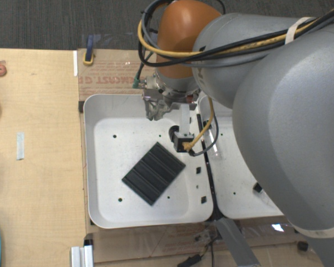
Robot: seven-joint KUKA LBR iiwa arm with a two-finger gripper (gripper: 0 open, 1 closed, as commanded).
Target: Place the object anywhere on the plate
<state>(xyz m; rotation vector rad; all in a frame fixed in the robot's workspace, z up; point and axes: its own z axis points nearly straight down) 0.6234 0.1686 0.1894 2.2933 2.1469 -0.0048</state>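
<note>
Below my gripper [156,114], toward the left bin's [100,149] near side, lies the black ribbed plate [154,173], long axis diagonal; my grip state I cannot tell.

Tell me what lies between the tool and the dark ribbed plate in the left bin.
In the camera view, only bare white bin floor lies between the tool and the dark ribbed plate.

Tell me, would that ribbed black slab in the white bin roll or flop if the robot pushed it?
Probably neither. The black slab lies flat on the bin floor with straight edges, so it looks stiff and likelier to slide than roll. Its low profile may leave the gripper little to pinch.
</note>
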